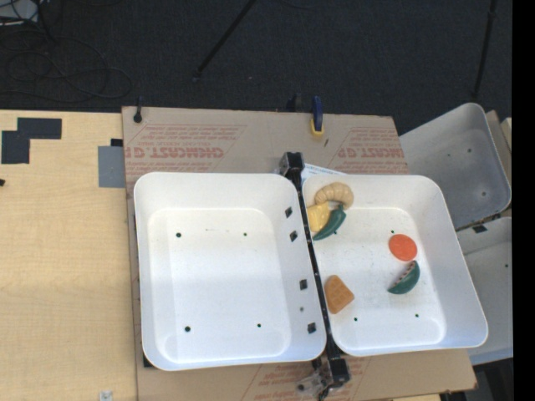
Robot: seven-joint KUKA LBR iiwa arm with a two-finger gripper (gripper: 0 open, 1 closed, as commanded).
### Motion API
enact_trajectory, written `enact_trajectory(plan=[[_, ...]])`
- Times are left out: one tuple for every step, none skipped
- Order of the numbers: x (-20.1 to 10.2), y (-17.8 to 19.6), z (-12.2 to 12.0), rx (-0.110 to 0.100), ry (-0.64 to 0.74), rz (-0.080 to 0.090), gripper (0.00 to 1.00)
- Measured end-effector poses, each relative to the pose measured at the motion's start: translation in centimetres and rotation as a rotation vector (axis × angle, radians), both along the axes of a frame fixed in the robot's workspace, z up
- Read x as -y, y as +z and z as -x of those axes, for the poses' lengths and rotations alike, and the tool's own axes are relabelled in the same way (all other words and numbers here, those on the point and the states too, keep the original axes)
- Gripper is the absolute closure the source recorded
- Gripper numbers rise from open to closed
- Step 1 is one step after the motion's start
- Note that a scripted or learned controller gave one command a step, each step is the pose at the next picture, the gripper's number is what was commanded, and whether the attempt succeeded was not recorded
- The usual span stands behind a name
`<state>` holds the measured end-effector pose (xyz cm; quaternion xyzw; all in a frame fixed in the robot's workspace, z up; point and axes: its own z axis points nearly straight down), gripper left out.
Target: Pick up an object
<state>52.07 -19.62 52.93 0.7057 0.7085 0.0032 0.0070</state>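
The right bin point(456, 307) holds several small objects. A tan curved piece point(333, 194) lies at its far left corner, with a yellow piece point(318, 216) and a dark green curved piece point(334, 222) just below it. An orange-brown square piece point(338, 294) rests near the divider at the lower left. A round orange-red disc point(403, 246) lies toward the right, and a green wedge with a dark edge point(405, 279) sits just below it.
The left bin point(150, 224) stands beside the right one, joined along a black divider point(303, 257). Both rest on a cardboard sheet point(209, 140) on a wooden bench. A grey metal plate point(468, 157) stands at the right. A blue and yellow clamp point(317, 117) holds the cardboard's far edge.
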Motion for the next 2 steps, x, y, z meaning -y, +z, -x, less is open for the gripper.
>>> enact_trajectory(plan=[[1.0, 0.9, 0.7, -0.015, -0.004, -0.005, 1.0], [1.6, -10.0, -1.0, -0.027, -0.004, -0.009, 1.0]])
